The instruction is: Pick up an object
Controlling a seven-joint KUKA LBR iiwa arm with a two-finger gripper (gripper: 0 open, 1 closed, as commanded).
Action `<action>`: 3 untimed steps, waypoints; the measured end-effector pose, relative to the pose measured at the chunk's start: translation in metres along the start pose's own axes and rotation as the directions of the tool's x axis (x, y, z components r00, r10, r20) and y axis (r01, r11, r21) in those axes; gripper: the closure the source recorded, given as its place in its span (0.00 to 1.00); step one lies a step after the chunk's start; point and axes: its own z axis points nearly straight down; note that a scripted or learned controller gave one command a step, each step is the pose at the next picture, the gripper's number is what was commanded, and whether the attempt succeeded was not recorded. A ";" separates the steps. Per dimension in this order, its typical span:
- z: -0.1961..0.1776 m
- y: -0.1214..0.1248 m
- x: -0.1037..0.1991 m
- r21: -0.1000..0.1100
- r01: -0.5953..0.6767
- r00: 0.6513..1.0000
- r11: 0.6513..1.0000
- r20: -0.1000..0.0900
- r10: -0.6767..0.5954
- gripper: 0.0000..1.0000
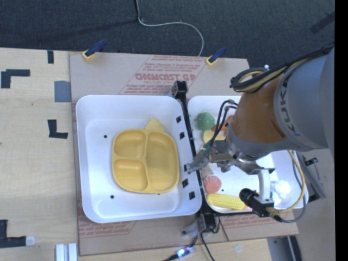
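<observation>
My gripper (203,161) hangs low over the left side of the right bin (213,100), close to the divider between the two bins. Just below it lies a round pink-red object (212,184). A yellow corn cob (225,202) rests along that bin's front edge. A green ball (205,120) sits at the bin's back left, with a small yellow piece (209,137) just in front of it. An orange bit (225,127) peeks out beside the arm. The grey and orange arm (261,118) hides most of the right bin.
The left bin (87,145) holds a yellow divided plate (145,161) with another yellow piece (155,125) poking out behind it. Black clips line the divider (187,140). Cables trail from the wrist over the right bin's front right.
</observation>
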 end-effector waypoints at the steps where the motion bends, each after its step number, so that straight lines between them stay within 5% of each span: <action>1: 0.023 0.002 0.070 -0.006 -0.021 1.000 1.000 0.015 0.021 0.00; 2: -0.145 0.036 -0.004 -0.022 -0.013 1.000 1.000 0.007 0.013 0.00; 3: 0.001 -0.002 0.027 0.013 -0.006 1.000 1.000 0.003 0.006 0.00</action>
